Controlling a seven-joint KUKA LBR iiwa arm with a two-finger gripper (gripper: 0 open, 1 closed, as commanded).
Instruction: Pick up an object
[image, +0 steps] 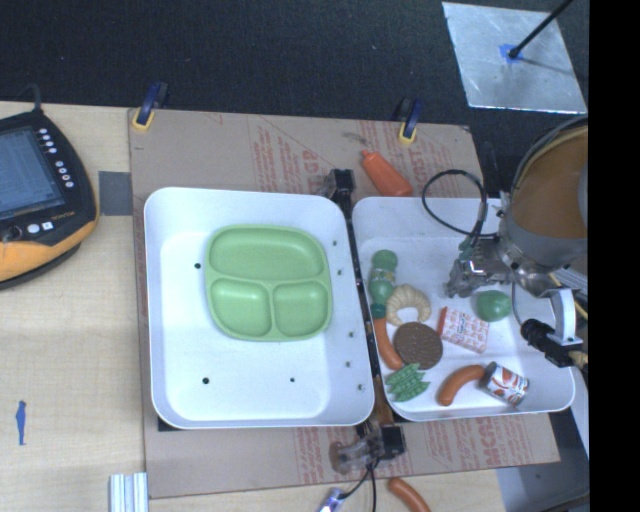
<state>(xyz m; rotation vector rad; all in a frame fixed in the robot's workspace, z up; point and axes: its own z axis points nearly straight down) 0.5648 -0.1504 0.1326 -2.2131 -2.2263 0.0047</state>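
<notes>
The right bin (440, 212) holds several toy foods. Among them are a green ball (492, 304), a red-and-white packet (464, 329), a brown round cookie (417, 344) and a pale croissant (408, 300). A sausage (458, 384) and a small can (505, 382) lie near its front edge. My gripper (470, 277) hangs low over the bin's right half. It is just left of and above the green ball, with the packet close below it. Nothing is visibly held in it.
The left bin (180, 380) carries a green divided plate (268, 280). An orange carrot (385, 174) lies on the cardboard behind the right bin, and another sausage (410, 492) lies in front. A black cable (450, 180) loops over the right bin's back. A teach pendant (35, 195) sits far left.
</notes>
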